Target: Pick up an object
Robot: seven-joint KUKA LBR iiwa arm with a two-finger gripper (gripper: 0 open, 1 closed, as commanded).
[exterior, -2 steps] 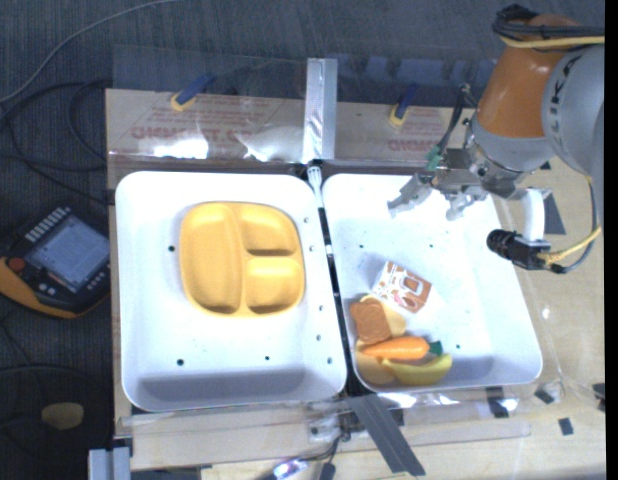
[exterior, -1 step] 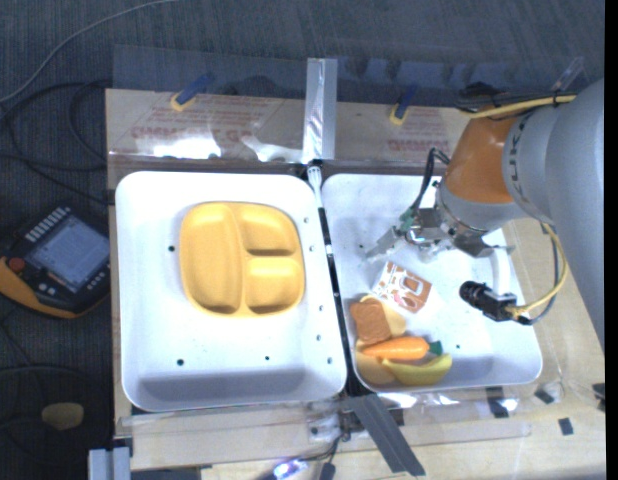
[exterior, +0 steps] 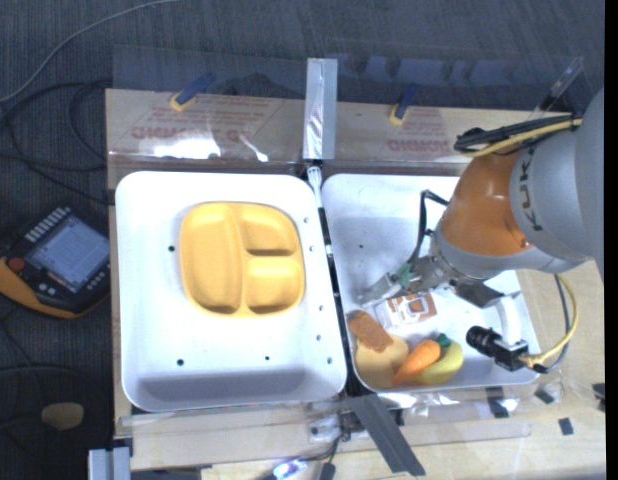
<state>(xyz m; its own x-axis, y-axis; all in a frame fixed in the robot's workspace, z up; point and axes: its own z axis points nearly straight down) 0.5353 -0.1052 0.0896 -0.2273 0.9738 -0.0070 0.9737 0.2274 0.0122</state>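
Below my wrist, in the right bin (exterior: 359,218), I count four loose things: one carrot (exterior: 420,357), one yellow banana-like piece (exterior: 447,362) tucked against it, one tan piece like bread (exterior: 367,329) on a yellowish lump, and one white packet with an orange mark (exterior: 413,307). Two white bins sit side by side on the bench; the left bin (exterior: 149,298) carries a single yellow tray (exterior: 241,257) with three compartments. Outside the bins, at the far left, lies one handheld pendant with a screen (exterior: 57,258).

I reach in from the right, my grey arm bent over the right bin, the orange band (exterior: 484,213) above the wrist facing the camera, my wrist tipped down and leftward. My claw (exterior: 406,276) hangs low over the middle of that bin, and I cannot tell whether it is apart or together, since my own wrist hides much of it.

The packet lies just beside the claw, on its near side. The carrot, banana and bread cluster sit near the bin's front wall, apart from the claw.
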